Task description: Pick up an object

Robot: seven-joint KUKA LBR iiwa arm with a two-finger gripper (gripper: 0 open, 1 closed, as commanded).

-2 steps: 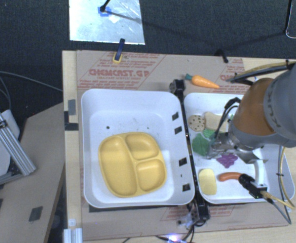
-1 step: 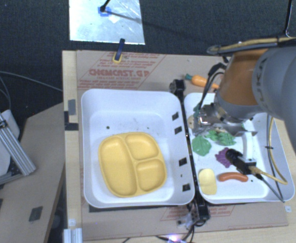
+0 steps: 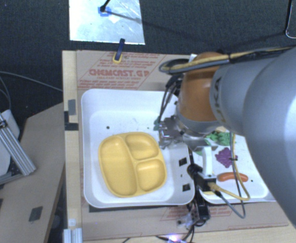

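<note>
Looming largest at the right of the camera view, the grey arm [image 3: 269,110] reaches in over the right bin [image 3: 250,187], its orange band [image 3: 196,97] sitting above the wall the two bins share. Below the band the gripper [image 3: 164,134] hangs over the right side of the left bin [image 3: 112,110], just beside the upper right corner of the yellow divided tray [image 3: 132,163]; whether it is spread or closed cannot be told, and nothing can be seen held in it. That tray lies flat in the lower half of the left bin. In the right bin, partly hidden by the wrist, lie a green piece [image 3: 219,137], a purple piece [image 3: 223,157] and an orange sausage-shaped piece [image 3: 232,176], near one another. Both bins rest on a cardboard sheet [image 3: 117,72] with red print
</note>
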